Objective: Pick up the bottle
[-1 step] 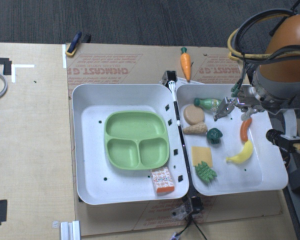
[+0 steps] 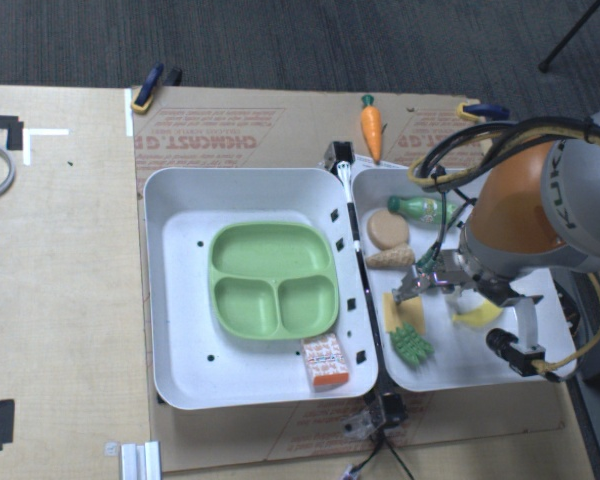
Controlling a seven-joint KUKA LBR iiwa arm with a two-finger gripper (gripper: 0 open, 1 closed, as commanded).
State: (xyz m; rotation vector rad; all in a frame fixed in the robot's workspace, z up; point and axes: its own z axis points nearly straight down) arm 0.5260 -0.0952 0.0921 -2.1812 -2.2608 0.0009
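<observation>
Bottle (image 2: 418,208) lies at right bin's (image 2: 450,368) far edge; claw (image 2: 412,288) nearer.

The pincer (image 2: 417,286) hangs low in the right bin (image 2: 540,373) — the green bottle (image 2: 420,208) lies apart, near the far wall.

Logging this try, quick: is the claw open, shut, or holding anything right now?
Claw: cannot be told from this view; it sits low in the right white bin, apart from the green plastic bottle.

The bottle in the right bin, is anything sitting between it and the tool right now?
Nothing clearly blocks it. The green bottle lies at the right bin's far end, and the tool sits nearer the middle. The round tan piece and cone lie just left of that line.
</observation>
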